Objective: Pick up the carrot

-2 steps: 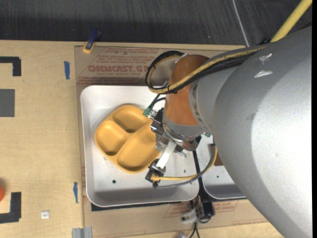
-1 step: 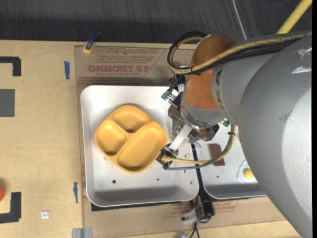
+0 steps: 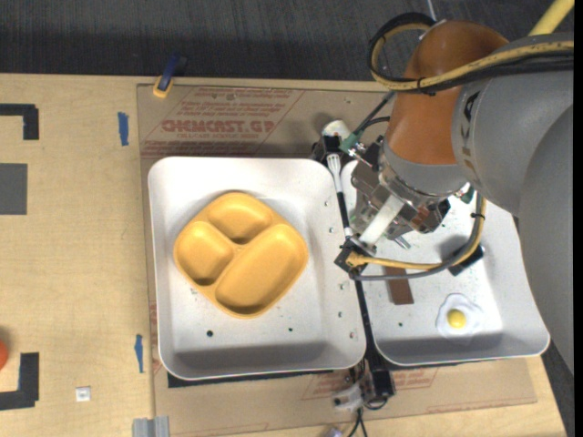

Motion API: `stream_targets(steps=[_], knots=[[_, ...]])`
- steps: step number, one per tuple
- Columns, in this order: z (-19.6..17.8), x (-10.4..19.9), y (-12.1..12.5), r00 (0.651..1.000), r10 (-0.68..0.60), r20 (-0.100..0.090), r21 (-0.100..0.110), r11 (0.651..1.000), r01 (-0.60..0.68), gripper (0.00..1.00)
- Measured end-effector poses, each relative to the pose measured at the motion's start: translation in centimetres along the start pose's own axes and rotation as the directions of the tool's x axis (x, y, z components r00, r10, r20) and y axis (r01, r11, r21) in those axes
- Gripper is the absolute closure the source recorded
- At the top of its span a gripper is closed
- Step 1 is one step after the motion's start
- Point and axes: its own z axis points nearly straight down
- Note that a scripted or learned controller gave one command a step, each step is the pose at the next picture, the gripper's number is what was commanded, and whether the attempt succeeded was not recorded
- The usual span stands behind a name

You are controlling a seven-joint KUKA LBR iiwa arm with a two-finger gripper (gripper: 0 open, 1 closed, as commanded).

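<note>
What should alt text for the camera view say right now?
The grey and orange arm hangs over the right bin, which holds a fried egg toy and a small brown piece. The left bin holds a yellow divided dish.

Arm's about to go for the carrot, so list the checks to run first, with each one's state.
1. Carrot's position known: cannot tell.
2. Tool over the right bin: ok.
3. Brown piece well apart from the tool: not ok, it lies close by.
4. Egg toy apart from the tool: ok.
5. Yellow plate in the left bin, out of the way: ok.
</note>
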Motion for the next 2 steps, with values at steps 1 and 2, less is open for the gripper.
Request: stream_targets(steps=[1, 2], knots=[[-0.42, -6.06, -0.41, 0.991, 0.136, 0.002, 0.004, 0.991, -0.136, 1.00], [-0.43, -6.03, -0.43, 0.991, 0.135, 0.002, 0.003, 0.991, -0.135, 0.00]])
